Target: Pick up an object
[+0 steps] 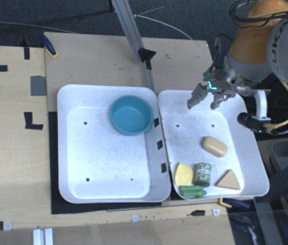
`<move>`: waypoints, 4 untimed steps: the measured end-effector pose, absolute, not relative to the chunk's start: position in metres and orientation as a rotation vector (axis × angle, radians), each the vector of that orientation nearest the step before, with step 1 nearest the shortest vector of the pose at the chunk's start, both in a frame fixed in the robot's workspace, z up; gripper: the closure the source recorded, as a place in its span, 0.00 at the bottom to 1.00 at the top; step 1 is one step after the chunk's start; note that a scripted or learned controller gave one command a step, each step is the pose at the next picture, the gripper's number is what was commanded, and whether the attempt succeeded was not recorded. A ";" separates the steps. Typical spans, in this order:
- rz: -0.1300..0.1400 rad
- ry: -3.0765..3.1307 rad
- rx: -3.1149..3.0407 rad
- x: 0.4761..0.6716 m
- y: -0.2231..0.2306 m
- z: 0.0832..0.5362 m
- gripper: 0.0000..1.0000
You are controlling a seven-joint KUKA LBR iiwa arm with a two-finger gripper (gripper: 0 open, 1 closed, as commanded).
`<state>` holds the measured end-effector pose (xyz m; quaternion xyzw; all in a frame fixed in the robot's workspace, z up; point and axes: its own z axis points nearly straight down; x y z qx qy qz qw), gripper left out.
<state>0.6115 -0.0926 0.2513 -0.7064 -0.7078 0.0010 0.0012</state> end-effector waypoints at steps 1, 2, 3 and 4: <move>0.001 -2.223 -2.218 0.612 -0.093 0.252 0.00; 0.007 -2.220 -2.218 0.615 -0.096 0.206 0.00; 0.009 -2.219 -2.216 0.611 -0.095 0.142 0.00; 0.005 -2.223 -2.218 0.610 -0.094 0.088 0.00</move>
